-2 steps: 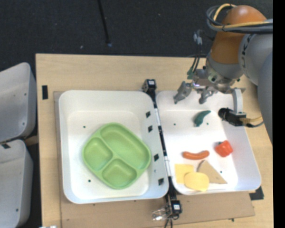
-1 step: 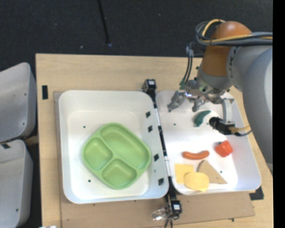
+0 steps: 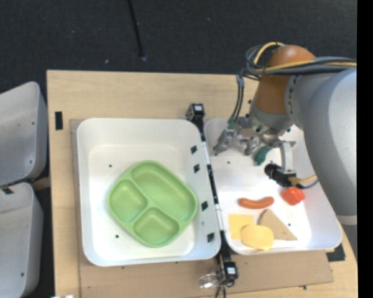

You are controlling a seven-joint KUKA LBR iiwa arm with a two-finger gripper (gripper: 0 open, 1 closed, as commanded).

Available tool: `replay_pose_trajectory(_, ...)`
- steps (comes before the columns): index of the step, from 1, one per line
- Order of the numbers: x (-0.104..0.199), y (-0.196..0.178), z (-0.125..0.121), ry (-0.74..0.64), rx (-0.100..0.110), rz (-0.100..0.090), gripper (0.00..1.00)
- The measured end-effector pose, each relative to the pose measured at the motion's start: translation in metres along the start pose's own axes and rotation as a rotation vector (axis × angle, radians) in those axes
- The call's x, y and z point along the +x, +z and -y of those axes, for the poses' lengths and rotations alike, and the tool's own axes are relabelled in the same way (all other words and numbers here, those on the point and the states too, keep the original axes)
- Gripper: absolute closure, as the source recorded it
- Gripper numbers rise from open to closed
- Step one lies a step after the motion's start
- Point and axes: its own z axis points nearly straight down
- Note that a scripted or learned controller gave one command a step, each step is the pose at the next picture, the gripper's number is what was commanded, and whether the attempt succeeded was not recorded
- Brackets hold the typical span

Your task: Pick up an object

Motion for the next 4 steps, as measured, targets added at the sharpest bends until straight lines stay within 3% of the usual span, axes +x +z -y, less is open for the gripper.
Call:
replay_pose_trajectory(1,-0.001,-0.014,-0.002,0.001,-0.007,0.001,1.0)
replay_pose_trajectory(3,-0.006,-0.105,-0.007,-0.002,-0.009,-0.001,1.0)
replay_pose_trajectory(4,-0.006,-0.112,-0.008,-0.005,-0.005,-0.002,1.0)
